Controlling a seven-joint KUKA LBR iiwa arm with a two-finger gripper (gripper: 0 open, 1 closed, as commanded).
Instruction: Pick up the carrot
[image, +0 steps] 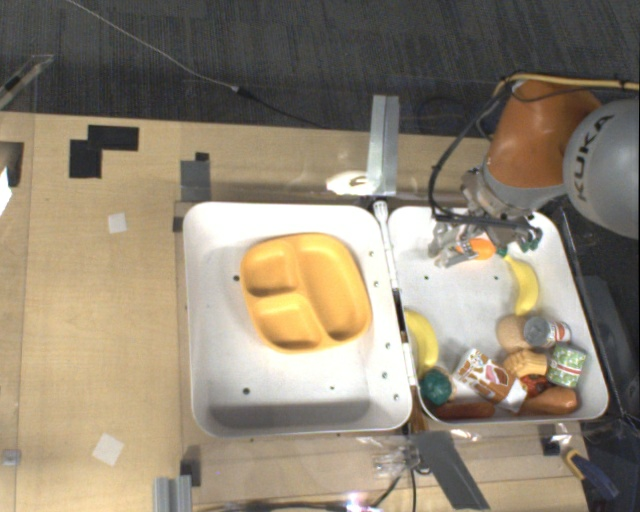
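The carrot (483, 247) shows as a small orange piece at the far end of the right bin (450, 300), with a green bit (530, 238) just to its right. My gripper (481, 243) hangs directly over it, below the orange wrist band. Its silver fingers (452, 249) stand on either side of the orange piece and are shut on it. Most of the carrot's length is hidden by the gripper body.
A banana (523, 285) lies just right of the gripper. Several items crowd the right bin's near corner: a can (545, 332), a green tin (567, 366), a snack packet (484, 375), a green ball (435, 387). A yellow divided plate (300, 290) lies in the left bin (215, 380).
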